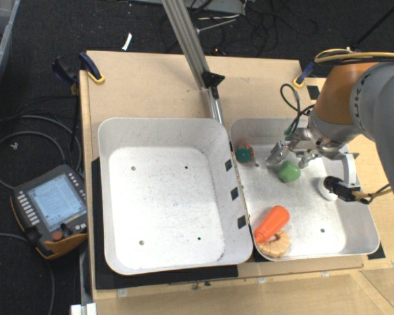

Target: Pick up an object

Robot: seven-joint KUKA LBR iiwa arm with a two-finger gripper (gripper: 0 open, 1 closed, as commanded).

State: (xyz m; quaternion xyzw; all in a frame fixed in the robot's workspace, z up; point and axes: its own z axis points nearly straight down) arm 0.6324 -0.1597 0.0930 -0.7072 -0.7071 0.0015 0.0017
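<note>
My gripper (291,160) hangs low over the back of the right bin (361,231), reaching in from the right. Its fingers (276,157) stand apart, so it is open. A green rounded object (289,172) lies on the bin floor just below and between the fingertips; I cannot tell whether they touch it. A small green and red object (243,153) rests by the bin's left wall. An orange carrot-shaped object (272,222) lies at the front, leaning on a tan round piece (276,245).
The left bin (161,195) sits beside the right one, with a shared wall between them. A slanted metal pole (187,35) runs down to the bins' back edge. The arm's bulk and cables (345,107) cover the right bin's back right corner.
</note>
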